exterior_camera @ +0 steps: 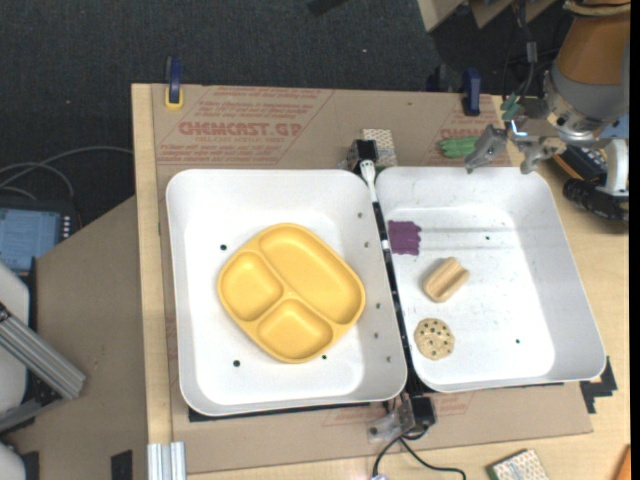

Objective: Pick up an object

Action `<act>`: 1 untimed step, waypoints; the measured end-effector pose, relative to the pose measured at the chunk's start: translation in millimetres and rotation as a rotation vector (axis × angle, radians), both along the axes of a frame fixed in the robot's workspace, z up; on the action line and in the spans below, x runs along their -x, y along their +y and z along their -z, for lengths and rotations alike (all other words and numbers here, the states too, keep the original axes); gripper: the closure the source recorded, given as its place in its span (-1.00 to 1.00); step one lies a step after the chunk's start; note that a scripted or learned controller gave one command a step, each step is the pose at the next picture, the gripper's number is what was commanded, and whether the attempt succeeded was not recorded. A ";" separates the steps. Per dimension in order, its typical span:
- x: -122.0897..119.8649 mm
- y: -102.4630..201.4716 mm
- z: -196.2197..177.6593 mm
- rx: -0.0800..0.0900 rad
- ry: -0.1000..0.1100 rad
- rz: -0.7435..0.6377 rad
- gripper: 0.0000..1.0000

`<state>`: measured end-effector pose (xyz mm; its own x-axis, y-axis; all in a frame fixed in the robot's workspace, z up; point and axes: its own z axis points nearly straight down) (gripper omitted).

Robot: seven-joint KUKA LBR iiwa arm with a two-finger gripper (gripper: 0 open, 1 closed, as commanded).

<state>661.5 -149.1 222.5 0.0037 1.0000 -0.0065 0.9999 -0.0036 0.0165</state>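
The right bin [520, 268] holds a small purple piece [404, 237] near its left wall. A tan roll-shaped piece [445, 279] and a round speckled cookie [433, 338] lie below it. My gripper [503, 158] hangs over the bin's far edge at the upper right, well away from all three pieces. Its two metal fingers [480, 154] are spread open with nothing between them.
The left bin [200, 228] holds a yellow divided plate [290, 290]. A green object [458, 148] lies on the cardboard just behind the right bin, beside the gripper. Blue clamps [174, 80] stand at the back edge of the board.
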 end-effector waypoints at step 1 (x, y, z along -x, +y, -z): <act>67.8 17.4 143.1 -0.009 0.023 -0.002 -1.00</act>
